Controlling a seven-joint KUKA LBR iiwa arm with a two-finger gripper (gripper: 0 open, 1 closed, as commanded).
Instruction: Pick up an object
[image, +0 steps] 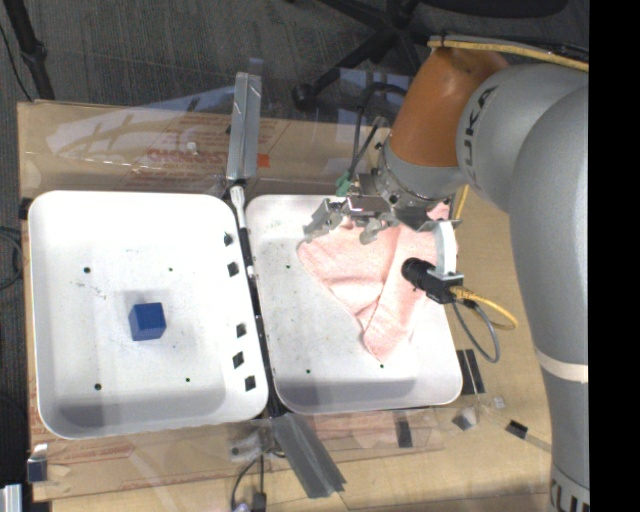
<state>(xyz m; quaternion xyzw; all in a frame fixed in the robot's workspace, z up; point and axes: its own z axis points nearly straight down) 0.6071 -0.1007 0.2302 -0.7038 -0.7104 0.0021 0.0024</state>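
Pink cloth under gripper — far edge, right bin.

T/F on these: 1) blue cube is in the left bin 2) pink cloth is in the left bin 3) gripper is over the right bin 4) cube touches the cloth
1) The blue cube lies in the left bin: true.
2) The pink cloth is in the left bin: false, it lies in the right bin.
3) The gripper is over the right bin, at the cloth's top edge: true.
4) The cube touches the cloth: false, they sit in separate bins, well apart.
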